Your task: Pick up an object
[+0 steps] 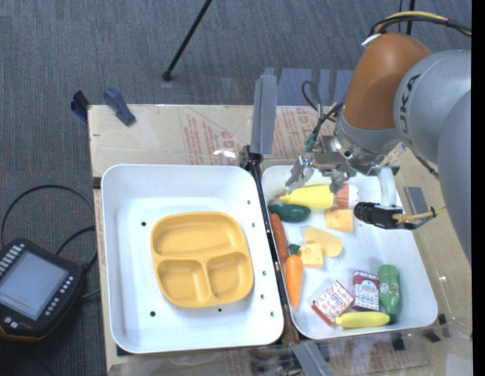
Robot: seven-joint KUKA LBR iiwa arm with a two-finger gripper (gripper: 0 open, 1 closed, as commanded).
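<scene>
My gripper (316, 182) hangs over the far left part of the right bin (418, 276), its two fingers (295, 178) spread open. Just below the fingertips lies a long yellow toy corn cob (309, 197) with a red and white piece (349, 196) at its right end. Nothing sits between the fingers. Beside the cob a dark green vegetable (289, 212) rests against the bin's left wall. Closer to the front are two orange carrots (294, 279), a yellow cheese wedge (325, 241) and an orange cube (340, 219).
The left bin (117, 210) holds a yellow compartment tray (201, 258). At the right bin's front lie a red-and-white packet (332, 301), a red box (366, 290), a green bottle (389, 288) and a yellow banana (362, 319). A grey post (263, 120) stands behind the bins.
</scene>
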